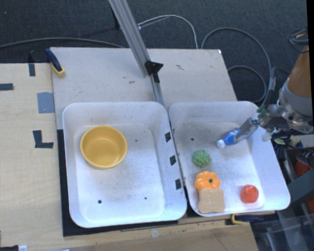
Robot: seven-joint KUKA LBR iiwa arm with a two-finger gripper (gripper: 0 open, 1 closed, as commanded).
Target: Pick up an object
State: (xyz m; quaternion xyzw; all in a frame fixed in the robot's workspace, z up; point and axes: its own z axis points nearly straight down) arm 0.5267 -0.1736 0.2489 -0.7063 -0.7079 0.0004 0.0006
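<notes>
Claw [252,126] hangs at three o'clock in the right bin [270,163], its tip touching a small blue bottle [229,138]; its spread I cannot tell. Approach step, probably; next comes a secure close.

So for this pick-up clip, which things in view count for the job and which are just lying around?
In play:
- gripper
- blue-and-white bottle at its tip
- green ball
- orange pumpkin
- bread slice
- red ball
- yellow bowl

Lying about:
- blue-and-yellow clamp
- cables
</notes>
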